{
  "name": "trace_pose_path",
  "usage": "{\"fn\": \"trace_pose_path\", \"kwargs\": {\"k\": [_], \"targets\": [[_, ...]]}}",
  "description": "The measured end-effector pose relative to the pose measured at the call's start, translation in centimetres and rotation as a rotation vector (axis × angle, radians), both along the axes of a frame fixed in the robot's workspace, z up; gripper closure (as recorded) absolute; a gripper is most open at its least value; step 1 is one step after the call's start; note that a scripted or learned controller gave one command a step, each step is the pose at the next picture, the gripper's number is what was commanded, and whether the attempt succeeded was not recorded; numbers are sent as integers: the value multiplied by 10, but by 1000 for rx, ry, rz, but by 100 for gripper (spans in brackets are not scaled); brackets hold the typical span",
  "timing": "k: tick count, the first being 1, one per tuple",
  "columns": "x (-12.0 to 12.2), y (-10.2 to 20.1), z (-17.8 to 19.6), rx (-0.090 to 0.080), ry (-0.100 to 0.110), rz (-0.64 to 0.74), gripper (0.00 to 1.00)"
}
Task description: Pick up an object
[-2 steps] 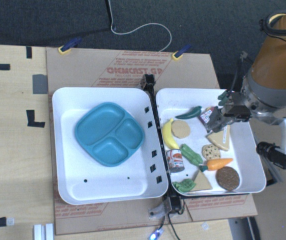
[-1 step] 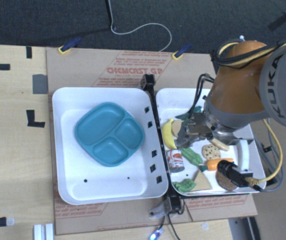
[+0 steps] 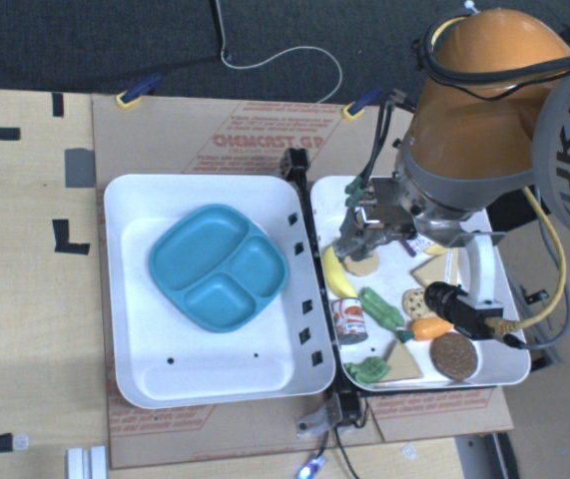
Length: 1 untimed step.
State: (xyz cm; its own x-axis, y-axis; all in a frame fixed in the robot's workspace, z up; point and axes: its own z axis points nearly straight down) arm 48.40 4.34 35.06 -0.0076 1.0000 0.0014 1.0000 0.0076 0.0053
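Note:
My gripper (image 3: 362, 239) hangs low over the upper left part of the right bin (image 3: 512, 371). Directly under it lies a round tan piece (image 3: 362, 263). A yellow banana (image 3: 337, 275) lies just left of it, a green pickle (image 3: 382, 308) just below. I see nothing lifted off the bin floor. The arm's orange band and grey wrist cover the bin's upper right part.
Lower in the right bin lie a small can (image 3: 350, 320), a chip cookie (image 3: 415, 301), an orange carrot (image 3: 430, 328), a brown patty (image 3: 454, 355), a green leaf (image 3: 369, 370) and a tan slice (image 3: 402, 362). The left bin (image 3: 125, 267) holds a blue divided plate (image 3: 220, 265).

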Motion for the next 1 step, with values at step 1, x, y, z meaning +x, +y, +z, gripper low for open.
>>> {"fn": "trace_pose_path", "kwargs": {"k": [1], "targets": [[0, 44, 49, 0, 2, 0, 100]]}}
